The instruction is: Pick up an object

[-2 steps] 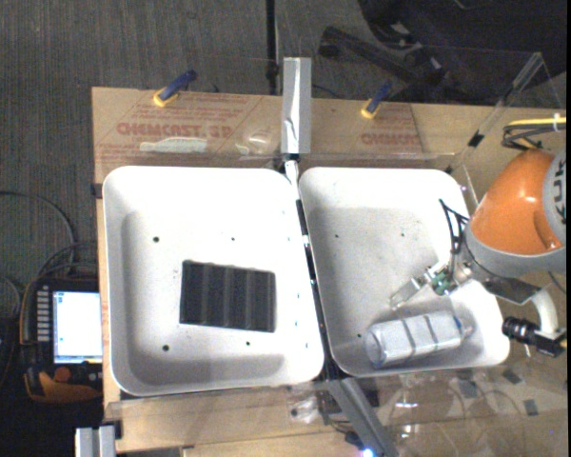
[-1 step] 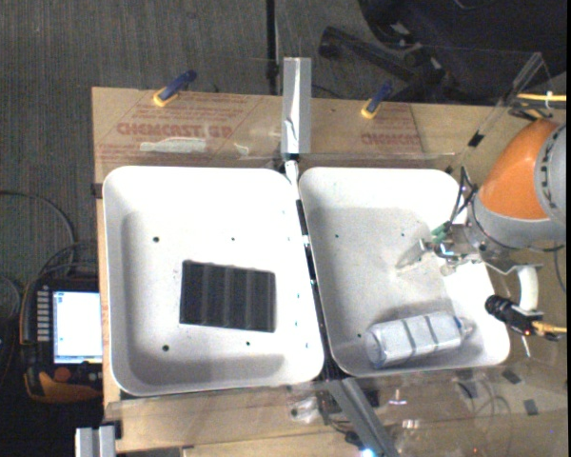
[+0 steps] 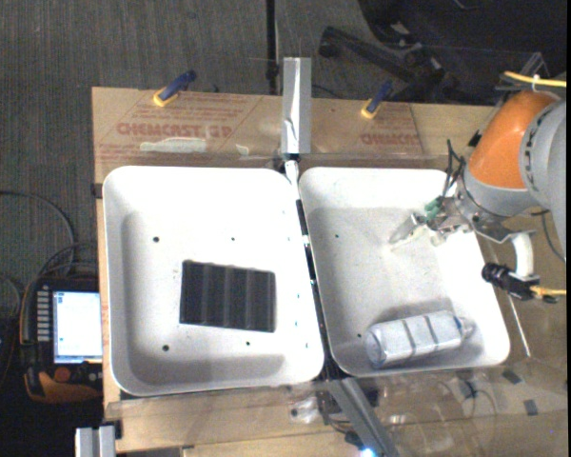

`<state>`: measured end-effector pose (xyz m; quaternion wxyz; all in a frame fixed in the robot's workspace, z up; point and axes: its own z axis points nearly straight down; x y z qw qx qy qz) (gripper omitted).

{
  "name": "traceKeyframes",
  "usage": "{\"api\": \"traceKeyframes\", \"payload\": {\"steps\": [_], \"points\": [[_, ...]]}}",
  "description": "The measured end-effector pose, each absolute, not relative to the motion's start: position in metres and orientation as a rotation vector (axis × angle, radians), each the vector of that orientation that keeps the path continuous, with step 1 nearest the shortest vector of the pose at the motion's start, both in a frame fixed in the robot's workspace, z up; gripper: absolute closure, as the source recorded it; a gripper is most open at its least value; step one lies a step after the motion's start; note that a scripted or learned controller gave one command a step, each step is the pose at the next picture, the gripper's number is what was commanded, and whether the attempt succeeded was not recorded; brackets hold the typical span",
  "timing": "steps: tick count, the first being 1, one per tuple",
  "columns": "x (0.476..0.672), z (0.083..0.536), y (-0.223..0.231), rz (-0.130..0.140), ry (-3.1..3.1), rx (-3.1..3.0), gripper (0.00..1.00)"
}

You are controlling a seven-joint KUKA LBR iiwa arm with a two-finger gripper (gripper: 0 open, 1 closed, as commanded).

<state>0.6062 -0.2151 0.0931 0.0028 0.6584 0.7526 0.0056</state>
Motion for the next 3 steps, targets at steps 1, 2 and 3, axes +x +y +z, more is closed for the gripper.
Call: {"api": "traceKeyframes", "payload": {"steps": [1, 2, 3], "points": [[0.645, 0.091, -0.209, 0.009, 2.327, 2.095, 0.0], [0.647, 0.103, -0.21, 0.006, 2.324, 2.088, 1.0], [0.647, 0.103, -0.209, 0.006, 2.325, 2.088, 0.0]]}}
